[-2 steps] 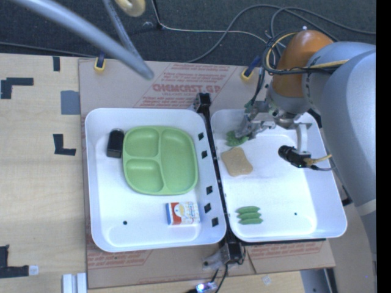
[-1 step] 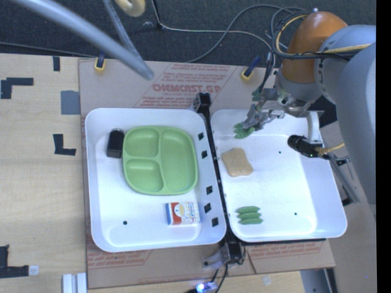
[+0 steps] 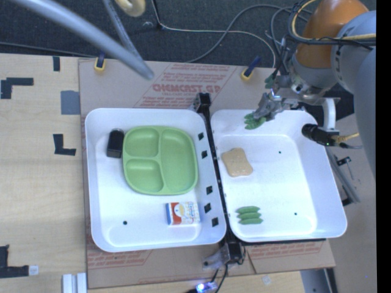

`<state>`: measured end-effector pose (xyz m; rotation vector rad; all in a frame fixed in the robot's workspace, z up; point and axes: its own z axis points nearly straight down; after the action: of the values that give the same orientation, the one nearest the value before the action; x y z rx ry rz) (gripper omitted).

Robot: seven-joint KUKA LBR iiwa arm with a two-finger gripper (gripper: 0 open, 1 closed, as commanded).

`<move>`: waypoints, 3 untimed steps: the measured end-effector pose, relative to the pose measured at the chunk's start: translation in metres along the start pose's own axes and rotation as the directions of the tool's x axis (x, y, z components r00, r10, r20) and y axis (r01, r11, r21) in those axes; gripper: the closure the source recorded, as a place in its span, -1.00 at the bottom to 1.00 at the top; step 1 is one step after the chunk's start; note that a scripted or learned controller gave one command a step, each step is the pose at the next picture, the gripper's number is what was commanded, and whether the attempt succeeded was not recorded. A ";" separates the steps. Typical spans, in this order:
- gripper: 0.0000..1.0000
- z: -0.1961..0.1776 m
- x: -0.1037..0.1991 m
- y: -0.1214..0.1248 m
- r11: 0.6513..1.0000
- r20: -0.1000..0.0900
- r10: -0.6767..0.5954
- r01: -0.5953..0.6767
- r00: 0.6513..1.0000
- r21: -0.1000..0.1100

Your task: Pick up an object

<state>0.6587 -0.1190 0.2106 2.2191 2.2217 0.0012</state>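
Camera view puts the gripper [image 3: 264, 113] at the far rim of the right bin [image 3: 317, 224], its fingers closed on a small green item [image 3: 252, 121] that hangs at their tips, so the pick looks mostly done; what seems left is carrying it clear without dropping it

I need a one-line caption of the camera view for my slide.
The tool holds a green item above the right bin; a green tray lies in the left bin.

You can't resolve the gripper [image 3: 264, 110] fingertips; they blur into the green item [image 3: 253, 121]. Arm [image 3: 342, 29] is cropped above it.
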 end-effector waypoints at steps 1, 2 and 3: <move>1.00 -0.013 0.001 0.000 1.000 -0.001 0.000 0.000 1.000 0.001; 1.00 -0.021 0.053 -0.025 1.000 -0.001 -0.003 0.003 1.000 0.003; 1.00 -0.020 0.107 -0.059 1.000 -0.001 -0.003 0.003 1.000 0.006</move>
<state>0.5996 -0.0123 0.2302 2.2191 2.2286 -0.0043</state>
